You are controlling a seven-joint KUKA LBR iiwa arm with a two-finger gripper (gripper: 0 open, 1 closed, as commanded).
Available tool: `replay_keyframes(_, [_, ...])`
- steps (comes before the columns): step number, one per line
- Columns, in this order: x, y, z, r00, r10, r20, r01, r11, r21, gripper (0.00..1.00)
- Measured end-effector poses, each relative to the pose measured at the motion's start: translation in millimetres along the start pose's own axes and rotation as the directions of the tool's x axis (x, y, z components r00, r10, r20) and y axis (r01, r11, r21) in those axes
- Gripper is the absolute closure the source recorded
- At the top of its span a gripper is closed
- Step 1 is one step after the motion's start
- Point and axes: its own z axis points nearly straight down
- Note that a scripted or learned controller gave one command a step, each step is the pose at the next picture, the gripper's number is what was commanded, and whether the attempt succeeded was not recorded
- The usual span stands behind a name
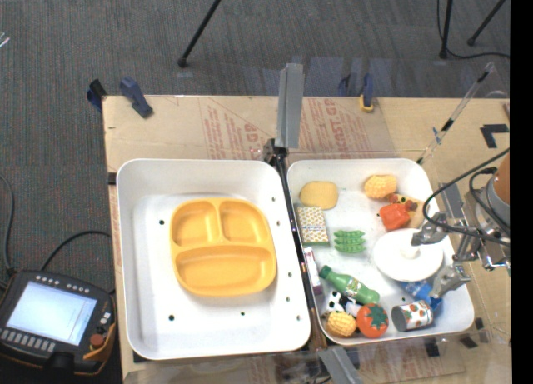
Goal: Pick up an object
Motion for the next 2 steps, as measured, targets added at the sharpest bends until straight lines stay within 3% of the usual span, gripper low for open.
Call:
replay_keyframes(1, [9.5,41.4,116.9,0.97,-0.241,-0.004,0.241,0.97,-0.002,0.0])
replay_keyframes(2, [-10.8,-9.1,130.1,0.949,-0.316,0.006,0.317,0.948,-0.015,0.0])
